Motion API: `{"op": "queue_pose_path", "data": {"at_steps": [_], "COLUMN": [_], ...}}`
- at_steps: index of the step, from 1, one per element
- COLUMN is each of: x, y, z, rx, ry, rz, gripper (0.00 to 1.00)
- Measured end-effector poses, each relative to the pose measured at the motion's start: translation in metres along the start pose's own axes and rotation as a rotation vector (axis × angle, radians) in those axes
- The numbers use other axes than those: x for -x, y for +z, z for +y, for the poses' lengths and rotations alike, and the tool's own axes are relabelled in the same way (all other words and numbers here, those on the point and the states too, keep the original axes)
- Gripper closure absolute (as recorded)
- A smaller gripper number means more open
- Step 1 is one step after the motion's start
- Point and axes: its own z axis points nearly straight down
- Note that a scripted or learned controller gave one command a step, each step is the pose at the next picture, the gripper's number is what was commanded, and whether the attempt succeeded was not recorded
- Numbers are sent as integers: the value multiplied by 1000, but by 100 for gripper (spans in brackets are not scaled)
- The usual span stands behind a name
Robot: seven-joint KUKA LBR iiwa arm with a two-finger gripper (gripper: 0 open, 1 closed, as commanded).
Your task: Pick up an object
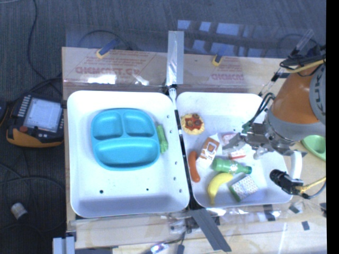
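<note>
Green plastic bottle (231, 166) seen lying nr centre of right white bin (212, 102), beside yellow banana (217, 184). Judged light, stiff, slippery; best gripped across body. Gripper (249, 142) above; finger state can't be told.

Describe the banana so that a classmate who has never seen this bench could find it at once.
Start at the right-hand white bin, the one without the blue divided plate. Look along its near edge, just below the green bottle. The banana is the curved yellow piece there, between the orange sausage-shaped toy and a small checked packet, and the only yellow thing among them.
</note>
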Motion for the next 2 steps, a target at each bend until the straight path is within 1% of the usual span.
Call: {"op": "queue_pose_path", "data": {"at_steps": [1,2], "x": [-3,-19], "y": [84,84], "z": [-22,48], "rx": [26,19], "ry": [293,56], "rz": [0,-5], "gripper": [0,0]}}
